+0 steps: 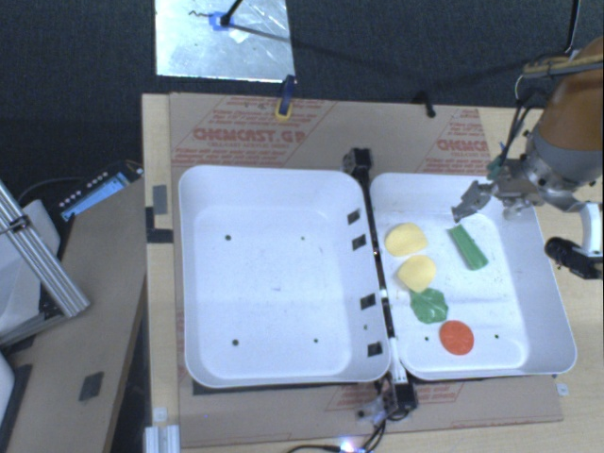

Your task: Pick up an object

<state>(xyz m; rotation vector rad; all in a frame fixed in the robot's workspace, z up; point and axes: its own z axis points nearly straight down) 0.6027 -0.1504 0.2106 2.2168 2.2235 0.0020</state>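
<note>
Green oblong plastic block [467, 247] lies tilted in the right white bin [543, 295], toward its far right corner, touching nothing. The grey two-finger gripper [465, 207] hangs just beyond the block's far end, its jaws released and grasping nothing.

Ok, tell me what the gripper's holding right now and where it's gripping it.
Nothing is held. The gripper hovers just above the upper end of the green block, which lies flat in the right bin.

Robotics lab bench: two shallow white plastic bins [274, 182] on printed cardboard sheet [247, 128], grey aluminium framing rail [38, 262], black cables [396, 72] across dark carpet
</note>
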